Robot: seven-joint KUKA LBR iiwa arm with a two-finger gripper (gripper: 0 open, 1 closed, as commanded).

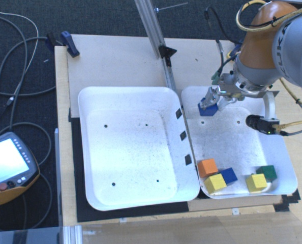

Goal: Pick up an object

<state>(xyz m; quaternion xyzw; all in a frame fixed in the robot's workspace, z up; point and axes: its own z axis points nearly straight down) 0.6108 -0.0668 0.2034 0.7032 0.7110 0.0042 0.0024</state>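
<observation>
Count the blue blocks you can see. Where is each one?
2. One blue block sits between the gripper fingers above the right bin; another lies near that bin's front edge. The arm may hide more.

The arm [280, 34] is cut off at the right edge; the green block [267, 172] sits partly behind a yellow block [255, 182]

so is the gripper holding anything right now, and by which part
Yes: the gripper holds a blue block by its upper part, lifted above the right bin. The lower half of the block shows below the gripper.
</observation>
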